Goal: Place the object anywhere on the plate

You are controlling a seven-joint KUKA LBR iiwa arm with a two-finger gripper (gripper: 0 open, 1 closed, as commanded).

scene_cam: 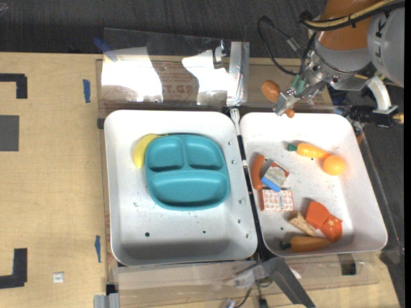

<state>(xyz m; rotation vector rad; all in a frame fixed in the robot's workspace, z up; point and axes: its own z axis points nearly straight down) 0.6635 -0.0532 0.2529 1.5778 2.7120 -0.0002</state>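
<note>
Tan desk is carrying two bins; the pincer [287,105] is hovering at twelve o'clock of the right bin [366,172], seemingly gripping something small and orange. Next: carry toward nine o'clock, over the teal plate [187,171].

We see two white bins side by side on the tan surface [51,172]. The left bin [122,230] holds a teal divided plate [187,171], with a yellow piece [140,147] tucked against its upper left edge. The right bin [366,217] holds an orange ball [334,165], a carrot [310,150], a small printed box [277,200] and a red-orange block [322,218]. The gripper [287,105] hangs at the right bin's far rim, a small orange piece [289,113] at its tip.
</note>
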